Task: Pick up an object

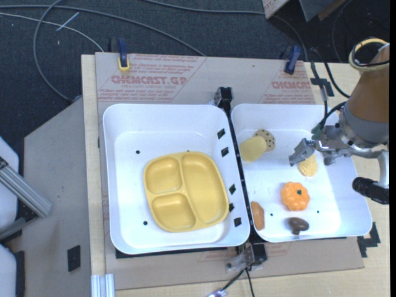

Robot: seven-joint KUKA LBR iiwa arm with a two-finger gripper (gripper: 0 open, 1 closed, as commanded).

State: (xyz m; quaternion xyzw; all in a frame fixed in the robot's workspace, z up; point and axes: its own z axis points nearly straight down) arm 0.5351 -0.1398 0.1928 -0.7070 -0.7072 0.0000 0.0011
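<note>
My gripper (314, 156) hangs over the right bin (346, 228), near its right-hand side, with its fingers spread open. A pale yellow waffled piece (307, 167) lies just below and between the fingertips, on the bin floor and not lifted. An orange pumpkin (295, 195) sits a little nearer the front. A pale yellow rounded item (252, 148) and a speckled cookie (267, 139) lie to the gripper's left. A tan bread-like piece (257, 215) and a dark brown item (298, 225) rest near the front wall.
The left bin (117, 141) holds a yellow divided plate (184, 190). A black divider with clips (230, 159) runs between the bins. The arm's grey body and orange band (371, 98) stand over the right bin's far right corner.
</note>
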